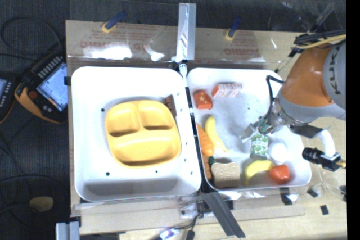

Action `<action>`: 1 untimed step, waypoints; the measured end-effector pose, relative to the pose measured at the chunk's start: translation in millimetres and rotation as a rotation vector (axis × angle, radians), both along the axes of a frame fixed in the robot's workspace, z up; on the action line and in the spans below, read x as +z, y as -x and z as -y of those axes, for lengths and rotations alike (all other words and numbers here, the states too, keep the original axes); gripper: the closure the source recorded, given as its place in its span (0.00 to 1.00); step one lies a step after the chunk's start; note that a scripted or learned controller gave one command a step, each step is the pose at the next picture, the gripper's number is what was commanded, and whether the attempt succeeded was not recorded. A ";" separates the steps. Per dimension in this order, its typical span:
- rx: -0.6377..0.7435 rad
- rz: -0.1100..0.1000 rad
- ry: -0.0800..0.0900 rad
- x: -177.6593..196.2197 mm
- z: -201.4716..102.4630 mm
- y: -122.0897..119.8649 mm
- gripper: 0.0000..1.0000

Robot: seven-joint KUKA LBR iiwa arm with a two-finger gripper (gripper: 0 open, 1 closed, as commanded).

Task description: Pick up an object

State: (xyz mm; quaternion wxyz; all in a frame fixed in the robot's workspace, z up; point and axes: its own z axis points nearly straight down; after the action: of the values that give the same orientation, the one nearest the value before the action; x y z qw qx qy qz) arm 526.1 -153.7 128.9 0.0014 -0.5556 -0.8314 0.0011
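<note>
Gripper low over the right white bin, at the centre right of the frame.
Whether its jaws stand apart or together cannot be told, and nothing shows between them. Just below it lies a small green-and-white patterned carton, beside a white egg-shaped object. Along the bin's lower edge lie a slice of brown toy bread, a yellow toy banana and a red toy tomato. A red toy pepper and a pink-and-white wrapped packet lie at upper left. The left white bin holds a yellow divided plastic tray.
</note>
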 end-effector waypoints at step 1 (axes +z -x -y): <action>0.274 0.003 0.002 43.6 7.6 -30.7 1.00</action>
State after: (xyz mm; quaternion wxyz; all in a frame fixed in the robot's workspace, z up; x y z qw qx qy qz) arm 556.8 -161.2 172.5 -0.0005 -0.4369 -0.8995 0.0011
